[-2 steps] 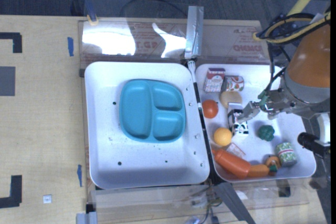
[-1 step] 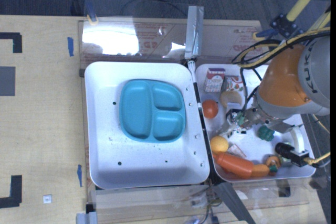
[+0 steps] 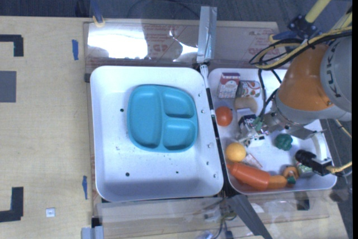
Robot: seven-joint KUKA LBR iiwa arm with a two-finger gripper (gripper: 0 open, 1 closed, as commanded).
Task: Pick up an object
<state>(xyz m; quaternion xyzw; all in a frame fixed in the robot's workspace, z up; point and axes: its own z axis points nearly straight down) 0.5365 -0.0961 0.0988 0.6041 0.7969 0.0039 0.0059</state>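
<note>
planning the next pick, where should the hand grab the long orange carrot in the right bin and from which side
Probably across the middle of the carrot, coming straight down. It lies flat and long near the right bin's front wall, so closing across its narrow width suits it. The yellow ball sits close by its left end; stay clear.

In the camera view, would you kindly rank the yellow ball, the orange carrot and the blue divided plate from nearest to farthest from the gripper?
From the gripper:
1. Yellow ball, just below-left, right bin.
2. Orange carrot, along that bin's lower edge.
3. Blue divided plate, in the left bin.
</note>
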